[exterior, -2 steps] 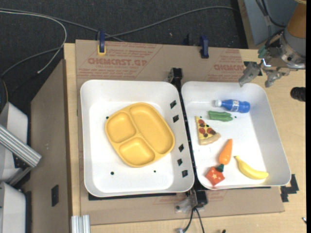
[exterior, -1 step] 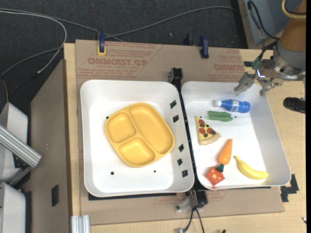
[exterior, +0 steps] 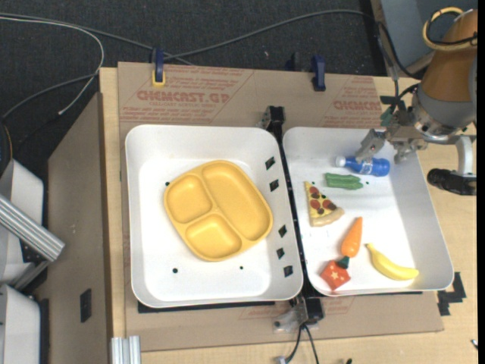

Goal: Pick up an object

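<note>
Camera view from above has the hand (exterior: pixel 386 149) over the far end of the right bin (exterior: pixel 432 226), at the end of the grey arm with its orange band (exterior: pixel 452 67). I see one grey finger (exterior: pixel 370 145) slanting down toward the blue bottle (exterior: pixel 364 164), and a second one (exterior: pixel 402 149) on the other side, apart from the first, so the hand looks released. Nothing sits between the fingers. The bottle lies on its side on the bin floor just below the hand, its white cap pointing left.

Just beside the bottle, toward me, I make out a green vegetable (exterior: pixel 343 181) lying flat. Further down comes a pizza slice (exterior: pixel 321 203), then a carrot (exterior: pixel 352 237), a red strawberry (exterior: pixel 336 274) near the front wall and a banana (exterior: pixel 391 265) to its right.

Across the divider, the left bin (exterior: pixel 144 203) carries a yellow divided plate (exterior: pixel 217 209), lying tilted in the middle. Both bins rest on a cardboard sheet (exterior: pixel 227 89) clamped to the bench (exterior: pixel 76 203).
</note>
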